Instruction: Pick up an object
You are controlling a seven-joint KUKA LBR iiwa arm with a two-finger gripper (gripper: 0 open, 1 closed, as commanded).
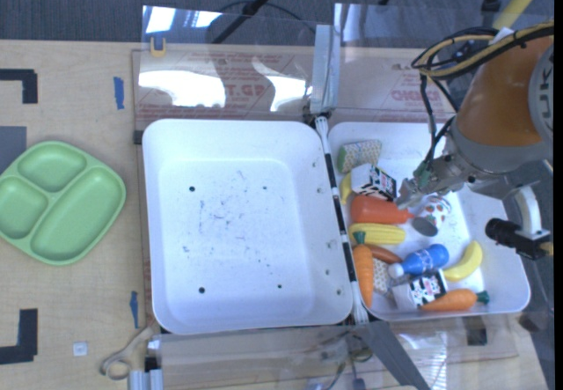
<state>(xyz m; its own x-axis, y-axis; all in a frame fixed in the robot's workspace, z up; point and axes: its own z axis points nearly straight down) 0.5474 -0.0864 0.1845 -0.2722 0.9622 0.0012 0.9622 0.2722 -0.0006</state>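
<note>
While low over the right bin [515, 278], pincer [415, 192] just above toy food [380, 212]: carrots, corn, banana, blue bottle [420, 260]. Grip state impossible to tell. Left bin [167, 146] beside; green plate [58, 201] on desk [70, 71].

Left bin [176, 150] open; right bin [515, 287] crowded with toys.

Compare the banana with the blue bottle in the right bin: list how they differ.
The banana is yellow all over; the blue bottle is blue with a pale cap at its left end. The banana is curved, the bottle straight-sided. The banana lies near the bin's right side, the bottle nearer the middle, among the other toys. Both lie flat in the right bin, next to each other.
</note>
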